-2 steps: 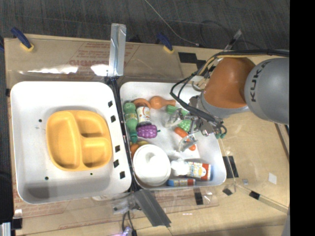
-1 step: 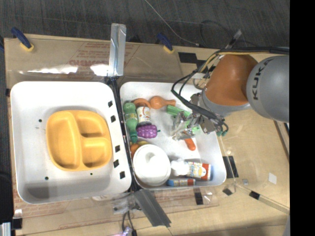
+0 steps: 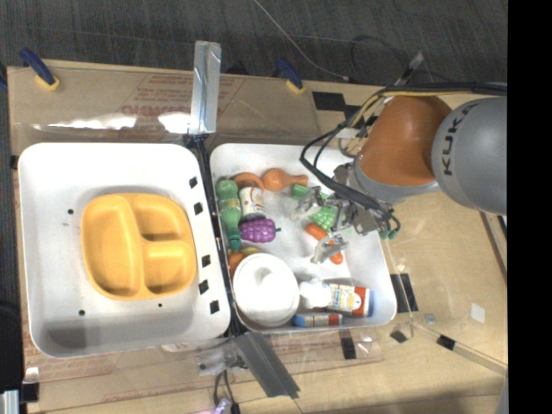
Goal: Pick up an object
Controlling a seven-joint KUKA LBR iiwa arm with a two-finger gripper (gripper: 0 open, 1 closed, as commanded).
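We're right over the small orange piece, carrot-like, in the right bin, centre-right of frame. Its long axis runs on a slant, upper right to lower left. The end effector sits right on top of that clutter; whether it is wide, narrow or gripping we cannot tell. Just left we see the purple grapes, a green bottle and below them a white bowl. The yellow tray lies flat in the left bin, likely just parked, well away from the reach.
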